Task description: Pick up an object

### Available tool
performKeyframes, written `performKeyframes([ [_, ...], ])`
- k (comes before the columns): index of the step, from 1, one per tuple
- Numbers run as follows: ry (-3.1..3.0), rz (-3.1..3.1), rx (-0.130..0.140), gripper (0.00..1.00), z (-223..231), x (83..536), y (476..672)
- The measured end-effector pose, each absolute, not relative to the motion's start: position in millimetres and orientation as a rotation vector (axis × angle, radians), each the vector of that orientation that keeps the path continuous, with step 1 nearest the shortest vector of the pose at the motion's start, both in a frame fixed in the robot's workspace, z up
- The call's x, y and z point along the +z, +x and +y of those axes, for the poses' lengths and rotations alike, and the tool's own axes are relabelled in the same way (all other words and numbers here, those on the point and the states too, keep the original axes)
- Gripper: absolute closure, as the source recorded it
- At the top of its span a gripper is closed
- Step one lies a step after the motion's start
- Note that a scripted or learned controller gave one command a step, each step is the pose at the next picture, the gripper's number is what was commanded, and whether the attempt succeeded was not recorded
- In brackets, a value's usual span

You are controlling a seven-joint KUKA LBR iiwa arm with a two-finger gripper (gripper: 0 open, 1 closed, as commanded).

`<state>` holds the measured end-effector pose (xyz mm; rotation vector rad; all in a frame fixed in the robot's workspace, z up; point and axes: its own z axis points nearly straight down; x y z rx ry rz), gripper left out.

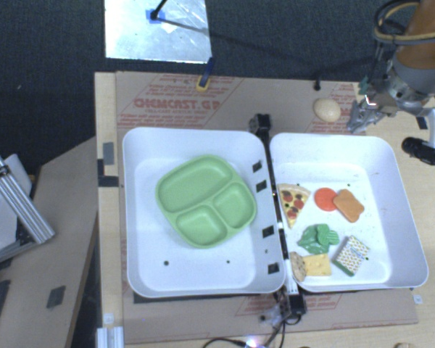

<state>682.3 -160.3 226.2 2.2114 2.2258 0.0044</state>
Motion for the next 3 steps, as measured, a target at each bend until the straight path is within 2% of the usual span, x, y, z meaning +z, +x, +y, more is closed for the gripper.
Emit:
performKeyframes([
  [1,2.211,2.23,0.002,1.0,-107,236,670.5],
  [3,2.213,2.23,0.001,1.0,-19,225,649.2],
])
